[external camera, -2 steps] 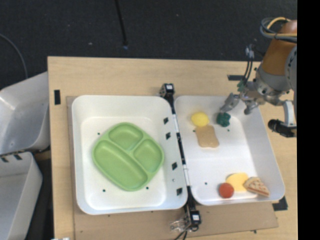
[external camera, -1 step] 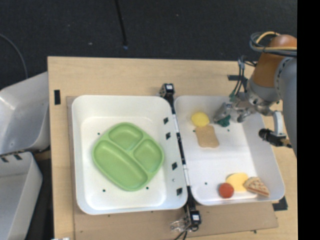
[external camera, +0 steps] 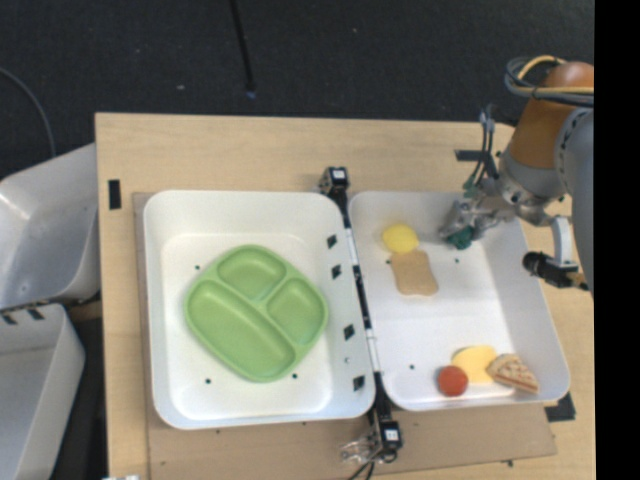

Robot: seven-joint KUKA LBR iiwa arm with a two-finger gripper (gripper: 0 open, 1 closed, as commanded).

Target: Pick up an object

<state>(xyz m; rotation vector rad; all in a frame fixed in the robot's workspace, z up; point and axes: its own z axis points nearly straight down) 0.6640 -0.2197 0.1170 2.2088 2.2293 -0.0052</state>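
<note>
1. Objects for the pick lie loose in the right bin (external camera: 520,298): 1 yellow round piece (external camera: 400,237) near the top-left corner, 1 tan bread-like slice (external camera: 414,272) just below it and touching or nearly so, then at the bottom edge 1 red ball (external camera: 453,380), 1 yellow flat piece (external camera: 474,359) and 1 pizza-like wedge (external camera: 514,373), the last 2 overlapping. Total 5 items.
2. Why so placed: scattered w/ gaps, prob. so a 2-finger tool can come down on 1 at a time; the bottom trio is crowded, so harder to take singly.
3. Gripper (external camera: 462,230) hangs low over the right bin's top edge, right of the yellow round piece, apart from it. Tips are dark teal; whether they stand wide or narrow I cannot tell, too small and blurred. Nothing visible between them.
4. Arm (external camera: 545,133) reaches in from the right, wrist tilted down toward the bin, prob. approaching the nearest items (yellow piece, bread slice).
5. Left bin (external camera: 160,218) holds 1 green divided plate (external camera: 256,311), 3 compartments, nothing in them. 2 bins sit side by side on 1 wooden bench (external camera: 200,148).
</note>
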